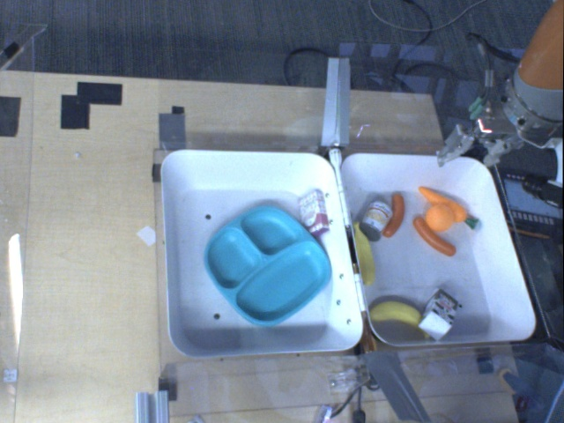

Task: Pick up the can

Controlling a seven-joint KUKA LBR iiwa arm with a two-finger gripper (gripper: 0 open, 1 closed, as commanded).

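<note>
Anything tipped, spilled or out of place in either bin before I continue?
The small silver can lies on its side in the right white bin, against a red sausage. A red-and-white packet leans on the blue divided plate. No spills.

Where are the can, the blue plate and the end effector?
can (376, 218), camera view, on its side wall
blue plate (269, 263), camera view, on the central divider
end effector (471, 141), camera view, between its fingertips

You are looking down on a pale wooden bench (79, 263) with black square markings (88, 102) at its far left. Beyond its far edge lies dark blue-grey carpet (203, 16), where a thin cable (401, 9) loops. A metal post (336, 100) stands at centre.
</note>
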